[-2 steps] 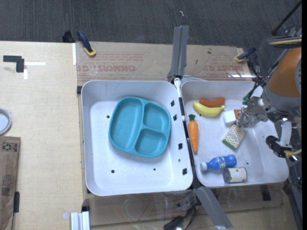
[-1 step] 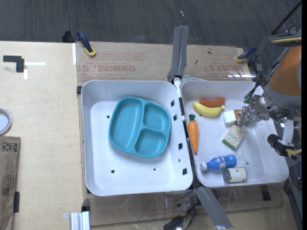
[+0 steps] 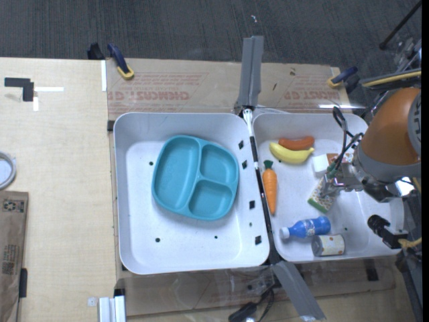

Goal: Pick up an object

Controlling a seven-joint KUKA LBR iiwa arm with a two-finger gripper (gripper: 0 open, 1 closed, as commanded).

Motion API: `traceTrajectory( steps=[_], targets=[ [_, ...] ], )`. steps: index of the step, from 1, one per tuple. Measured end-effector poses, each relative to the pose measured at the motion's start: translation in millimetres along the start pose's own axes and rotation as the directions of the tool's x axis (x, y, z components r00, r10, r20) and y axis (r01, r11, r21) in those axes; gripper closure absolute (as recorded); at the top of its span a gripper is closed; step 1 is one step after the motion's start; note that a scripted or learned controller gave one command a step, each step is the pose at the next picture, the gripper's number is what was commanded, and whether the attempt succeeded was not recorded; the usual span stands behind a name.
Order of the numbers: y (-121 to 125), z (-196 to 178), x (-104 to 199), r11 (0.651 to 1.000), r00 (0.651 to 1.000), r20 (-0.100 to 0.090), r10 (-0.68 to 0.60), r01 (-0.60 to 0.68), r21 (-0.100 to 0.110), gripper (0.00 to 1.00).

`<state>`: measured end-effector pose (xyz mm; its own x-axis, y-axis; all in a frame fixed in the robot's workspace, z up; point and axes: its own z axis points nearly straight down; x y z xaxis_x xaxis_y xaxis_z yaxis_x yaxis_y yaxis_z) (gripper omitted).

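Observation:
My gripper hangs over the right side of the right bin, reaching in from the right. Right under it lies a small green and white packet, and I cannot tell whether the gripper touches it. A white block sits just left of the gripper. Farther left are a yellow banana, a red-orange sausage-shaped piece behind it, and an orange carrot along the bin's left wall. A blue bottle and a small can lie near the front.
The left bin holds a blue divided plate. A grey divider post stands between the bins at the back. Clamps sit on the cardboard behind the bins. The arm's body looms over the right bin's right edge.

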<state>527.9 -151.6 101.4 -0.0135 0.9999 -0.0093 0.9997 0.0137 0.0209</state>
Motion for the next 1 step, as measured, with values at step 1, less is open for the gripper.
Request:
traceTrajectory(
  steps=[1],
  targets=[
    [-6.0,9.7,3.9,1.000,1.000,-0.008,-0.003,0.003,0.022,0.00]
  ],
)
